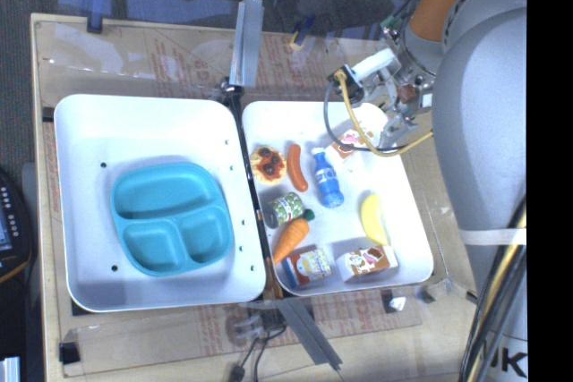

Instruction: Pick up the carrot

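On the left we found the left bin, and in it a blue divided tray with three compartments, lying flat near the middle. A grey metal bar stood along the bench just behind the seam between the two bins.

Moving right, we came to the right bin, which held the small items. Near its left wall lay a small pizza slice, with a red sausage just beside it and a blue bottle next along. Below the pizza we saw a green can, and the carrot lay just under it, orange body slanting toward the bin's front-left corner, green top touching or nearly touching the can. Two small cartons sat along the front wall, and a yellow banana lay above the right-hand one.

Furthest right, the gripper hung over the bin's back right corner, well apart from the carrot, above a small red-and-white packet. We could not tell how its closing parts stood; cables and the wrist hid them.
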You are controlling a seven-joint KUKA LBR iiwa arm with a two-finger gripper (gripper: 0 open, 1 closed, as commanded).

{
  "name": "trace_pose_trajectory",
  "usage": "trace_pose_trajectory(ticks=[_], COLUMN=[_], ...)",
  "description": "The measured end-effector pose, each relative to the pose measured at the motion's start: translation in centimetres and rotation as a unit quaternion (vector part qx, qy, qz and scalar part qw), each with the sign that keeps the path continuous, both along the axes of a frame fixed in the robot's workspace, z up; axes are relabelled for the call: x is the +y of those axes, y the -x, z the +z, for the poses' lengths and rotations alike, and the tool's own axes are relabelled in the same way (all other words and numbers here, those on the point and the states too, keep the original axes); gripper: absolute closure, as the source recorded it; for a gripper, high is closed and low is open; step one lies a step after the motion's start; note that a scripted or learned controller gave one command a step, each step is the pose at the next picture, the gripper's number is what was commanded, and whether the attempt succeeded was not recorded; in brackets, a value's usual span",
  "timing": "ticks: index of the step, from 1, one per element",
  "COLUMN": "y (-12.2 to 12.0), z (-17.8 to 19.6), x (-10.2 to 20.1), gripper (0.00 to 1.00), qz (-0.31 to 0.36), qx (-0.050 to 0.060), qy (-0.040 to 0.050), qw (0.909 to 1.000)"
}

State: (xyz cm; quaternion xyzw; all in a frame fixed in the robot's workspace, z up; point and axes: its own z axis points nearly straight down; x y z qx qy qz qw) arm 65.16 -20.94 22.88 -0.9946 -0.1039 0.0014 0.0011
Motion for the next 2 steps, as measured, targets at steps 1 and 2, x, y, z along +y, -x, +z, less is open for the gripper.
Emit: trace_pose_trajectory(ticks=[1, 2], y=[0.11, 0.19], z=[1.47, 2.17], x=[-0.07, -0.09], gripper=[0.00, 0.00], qz=[0.000, 0.000], qx=[0.000, -0.001], qy=[0.0001, 0.0004], qw=[1.0000, 1.0000])
